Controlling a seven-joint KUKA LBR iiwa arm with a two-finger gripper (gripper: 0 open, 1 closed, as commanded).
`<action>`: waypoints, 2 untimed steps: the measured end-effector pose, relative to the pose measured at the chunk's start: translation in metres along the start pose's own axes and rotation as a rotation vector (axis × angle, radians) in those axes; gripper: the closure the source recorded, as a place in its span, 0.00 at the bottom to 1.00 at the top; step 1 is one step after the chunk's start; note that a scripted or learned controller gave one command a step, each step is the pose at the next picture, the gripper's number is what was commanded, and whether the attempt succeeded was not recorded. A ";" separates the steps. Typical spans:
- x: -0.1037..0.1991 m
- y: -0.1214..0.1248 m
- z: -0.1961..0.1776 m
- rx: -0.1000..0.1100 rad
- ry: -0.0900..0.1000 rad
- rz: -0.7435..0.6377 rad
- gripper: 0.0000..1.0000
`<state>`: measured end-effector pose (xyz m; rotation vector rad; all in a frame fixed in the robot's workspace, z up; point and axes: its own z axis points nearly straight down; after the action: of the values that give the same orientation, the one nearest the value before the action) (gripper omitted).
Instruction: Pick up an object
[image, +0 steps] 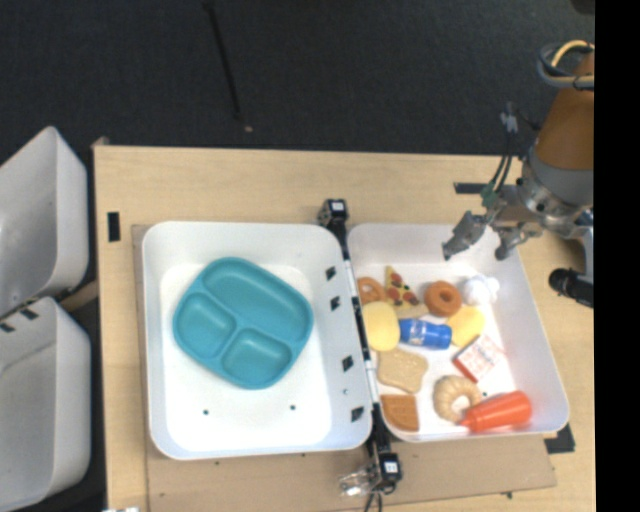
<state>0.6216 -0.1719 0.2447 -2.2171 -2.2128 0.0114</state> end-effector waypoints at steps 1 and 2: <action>0.001 0.002 -0.006 -0.010 -0.001 -0.002 0.00; 0.000 0.005 0.038 -0.007 -0.002 -0.002 0.00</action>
<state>0.6260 -0.1722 0.2071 -2.2202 -2.2194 0.0059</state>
